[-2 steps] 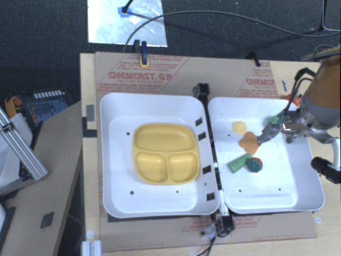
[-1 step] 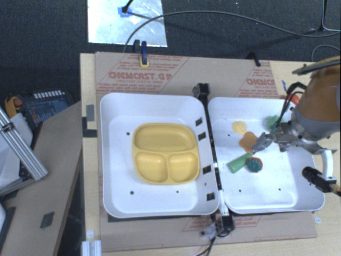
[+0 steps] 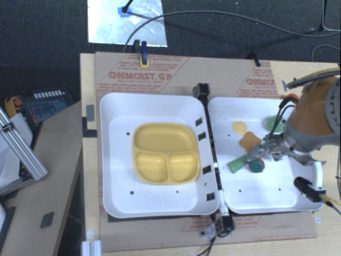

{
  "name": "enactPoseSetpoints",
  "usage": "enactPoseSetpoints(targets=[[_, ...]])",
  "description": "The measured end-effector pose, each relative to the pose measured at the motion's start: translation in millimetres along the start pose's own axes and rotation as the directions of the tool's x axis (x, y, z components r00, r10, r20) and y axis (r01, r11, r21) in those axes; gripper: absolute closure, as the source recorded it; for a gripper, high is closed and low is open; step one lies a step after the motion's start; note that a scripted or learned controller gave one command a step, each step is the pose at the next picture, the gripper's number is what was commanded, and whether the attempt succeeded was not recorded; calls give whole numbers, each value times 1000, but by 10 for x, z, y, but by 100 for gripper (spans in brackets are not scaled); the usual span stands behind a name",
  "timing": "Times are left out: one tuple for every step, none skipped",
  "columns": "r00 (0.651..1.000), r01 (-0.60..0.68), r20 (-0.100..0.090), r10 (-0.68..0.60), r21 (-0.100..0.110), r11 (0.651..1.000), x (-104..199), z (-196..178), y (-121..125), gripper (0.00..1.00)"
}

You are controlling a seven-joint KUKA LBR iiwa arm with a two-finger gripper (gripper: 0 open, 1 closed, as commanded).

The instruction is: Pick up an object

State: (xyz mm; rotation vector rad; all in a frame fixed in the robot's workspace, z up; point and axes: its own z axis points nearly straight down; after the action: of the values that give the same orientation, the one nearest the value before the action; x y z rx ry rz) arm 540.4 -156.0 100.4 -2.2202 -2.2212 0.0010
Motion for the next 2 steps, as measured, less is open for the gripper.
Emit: enactPoseSetpoints(targets=[[1000, 1, 1, -1, -4, 1000, 0, -133, 13, 100], [1000, 3, 1, -3, -6, 1000, 2, -563, 42, 100]])
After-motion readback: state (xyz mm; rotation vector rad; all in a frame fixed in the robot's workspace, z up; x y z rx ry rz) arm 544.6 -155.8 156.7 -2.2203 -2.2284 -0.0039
